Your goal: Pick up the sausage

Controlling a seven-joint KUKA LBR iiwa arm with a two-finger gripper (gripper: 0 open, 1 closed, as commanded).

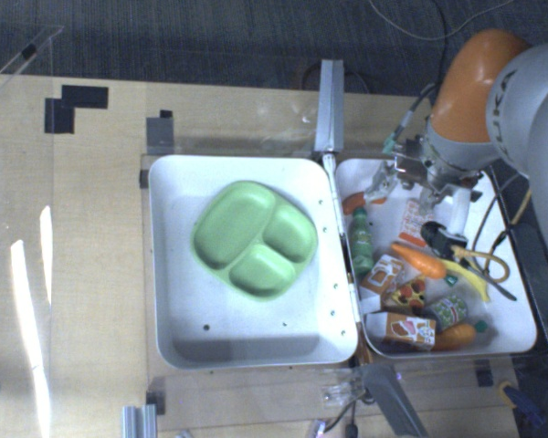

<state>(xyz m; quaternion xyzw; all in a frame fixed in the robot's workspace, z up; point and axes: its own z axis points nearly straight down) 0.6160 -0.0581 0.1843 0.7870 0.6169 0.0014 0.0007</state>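
Claw (426, 182), grip state unreadable, above right bin (527, 336); sausage (353, 203) against left wall, crowding risks a miss.

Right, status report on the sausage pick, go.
Tool above right bin, far end. Likely sausage at its left wall, apart from tool. Green bottle right beside it.

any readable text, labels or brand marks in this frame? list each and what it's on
"KU", partial vertical lettering on the grey arm, cut off by the frame edge.
Juice carton in the right bin: print too small and blurred to read.
Snack packet: print blurred, unreadable.
Green bottle: label unreadable.
Green divided plate in the left bin: no text.
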